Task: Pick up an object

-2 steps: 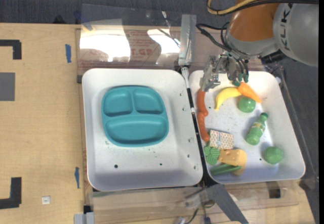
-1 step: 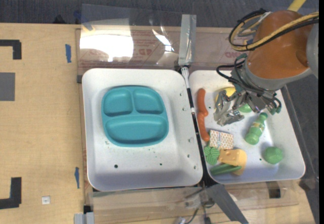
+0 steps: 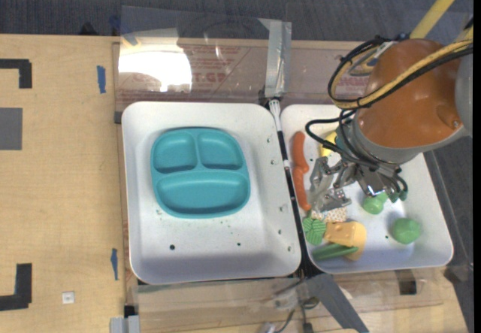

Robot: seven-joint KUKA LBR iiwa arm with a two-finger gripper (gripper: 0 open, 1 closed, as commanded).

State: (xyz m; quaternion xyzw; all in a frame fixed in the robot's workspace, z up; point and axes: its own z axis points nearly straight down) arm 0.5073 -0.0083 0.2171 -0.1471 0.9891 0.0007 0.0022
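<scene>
My gripper hangs low over the right bin, under the orange wrist band. Its metal fingers point down and left over a speckled white piece. Right beside them, along the bin's left wall, lies an orange carrot-like stick. A yellow toy with a green-yellow piece and a dark green stick sits just below the gripper. Two green round toys lie to the right. Nothing is visibly held.
The left bin holds a teal divided plate. A taped clear panel stands behind both bins. The arm's body covers the right bin's back half. Cardboard bench surface spreads to the left.
</scene>
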